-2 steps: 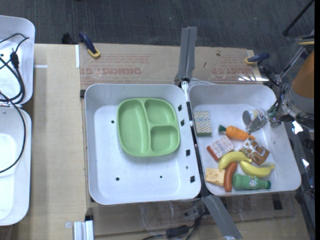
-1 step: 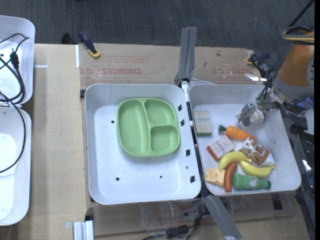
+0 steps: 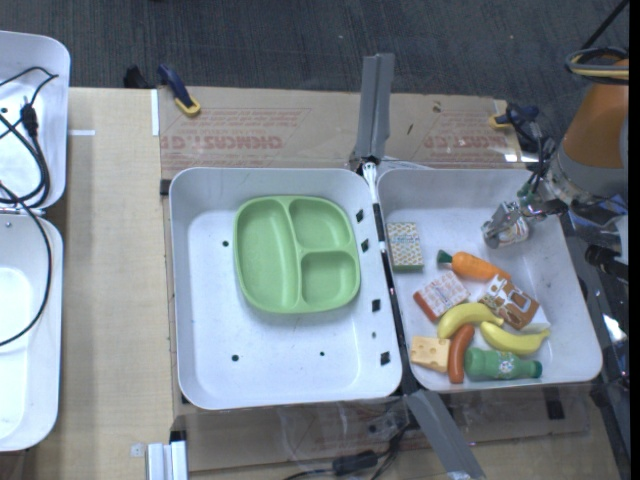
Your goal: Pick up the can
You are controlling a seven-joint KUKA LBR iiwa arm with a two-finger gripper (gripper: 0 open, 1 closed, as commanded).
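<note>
- The gripper sits low over the upper right part of the right bin, at the end of the grey arm with its orange band, which comes in from the right edge.
- Whether the gripper is released, clenched or grasping something cannot be told; at this size its metal tip is a blur.
- No can is made out for certain. The tip is a shiny silver blur against the bin floor, and it cannot be told whether any of that is the can.
- Below and left of the gripper lies a carrot, apart from it.
- A small speckled box lies near the right bin's left wall.
- Lower down a cluster of toy food lies close together: a red and white packet, a brown and white carton, two bananas, a cheese wedge, a sausage and a green bottle lying on its side.
- The left bin holds a green divided plate, lying flat in its upper middle.
</note>
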